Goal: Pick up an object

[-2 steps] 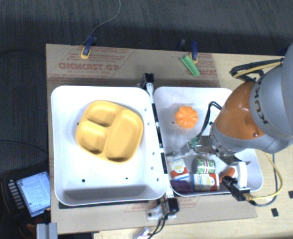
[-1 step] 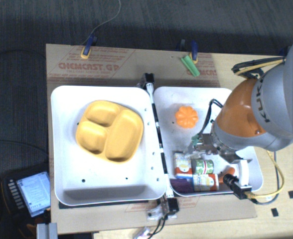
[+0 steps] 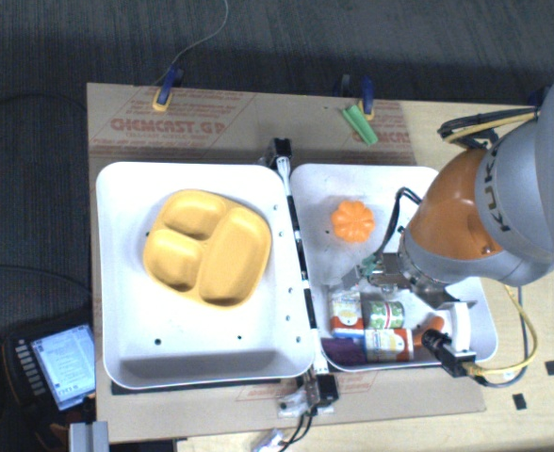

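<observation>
We see the grey arm with its orange band (image 3: 451, 219) reaching in over the right shallow white bin (image 3: 411, 182). The left white bin (image 3: 126, 252) holds a large yellow moulded plastic tray with three compartments (image 3: 207, 246), lying near its middle. In the right bin, a cluster of small packaged cans and boxes (image 3: 371, 326) sits along the near wall, and a small orange pumpkin-shaped toy (image 3: 352, 220) rests apart, toward the far wall. The gripper (image 3: 382, 273) hangs just above the cluster; we cannot tell its state.
</observation>
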`<state>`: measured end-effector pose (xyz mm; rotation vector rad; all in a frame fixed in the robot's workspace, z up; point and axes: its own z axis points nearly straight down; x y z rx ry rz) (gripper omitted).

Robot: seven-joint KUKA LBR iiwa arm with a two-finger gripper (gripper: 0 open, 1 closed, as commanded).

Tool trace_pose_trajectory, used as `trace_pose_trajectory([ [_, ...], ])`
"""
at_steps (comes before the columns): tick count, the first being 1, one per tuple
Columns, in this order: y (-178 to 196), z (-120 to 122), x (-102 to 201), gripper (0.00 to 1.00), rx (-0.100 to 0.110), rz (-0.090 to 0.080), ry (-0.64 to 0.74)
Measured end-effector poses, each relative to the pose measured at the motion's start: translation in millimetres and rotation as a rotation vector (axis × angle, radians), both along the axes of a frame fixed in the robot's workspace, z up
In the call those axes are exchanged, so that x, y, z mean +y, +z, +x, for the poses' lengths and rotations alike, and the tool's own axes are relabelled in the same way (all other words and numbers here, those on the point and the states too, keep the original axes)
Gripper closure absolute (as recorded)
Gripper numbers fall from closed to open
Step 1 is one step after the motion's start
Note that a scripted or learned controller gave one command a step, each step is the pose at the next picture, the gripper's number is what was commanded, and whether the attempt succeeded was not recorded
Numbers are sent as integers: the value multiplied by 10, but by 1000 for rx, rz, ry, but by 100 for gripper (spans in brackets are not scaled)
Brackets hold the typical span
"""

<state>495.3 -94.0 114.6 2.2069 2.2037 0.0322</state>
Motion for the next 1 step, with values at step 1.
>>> trace_pose_trajectory([
  [1, -262, -77, -12, 0, 18, -2, 3],
])
